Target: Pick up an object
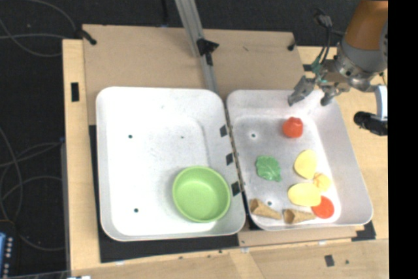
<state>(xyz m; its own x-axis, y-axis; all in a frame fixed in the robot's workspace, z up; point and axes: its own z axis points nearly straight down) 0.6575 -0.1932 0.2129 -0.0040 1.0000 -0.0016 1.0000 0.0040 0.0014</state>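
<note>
In the camera view the gripper [312,94] hangs over the right bin's [349,160] far edge, fingers spread and holding nothing, so picking has yet to begin. The nearest object, a red ball [292,127], lies just below it. The left bin [117,140] holds a green bowl [200,193]. Both sit on a tan bench [144,55].

Upper right of frame: gripper [313,93] above the far rim of the right bin [349,160], fingers spread, nothing between them. Just below, a small red-orange object [292,127] alone on the bin floor. Lower in the same bin: green leafy piece [268,168], two yellow pieces [305,164] [304,193], red piece [323,207], two tan wedges [264,208] [296,215] along the near edge. Lower part of the left bin [130,140]: green bowl [200,194], upright.
</note>
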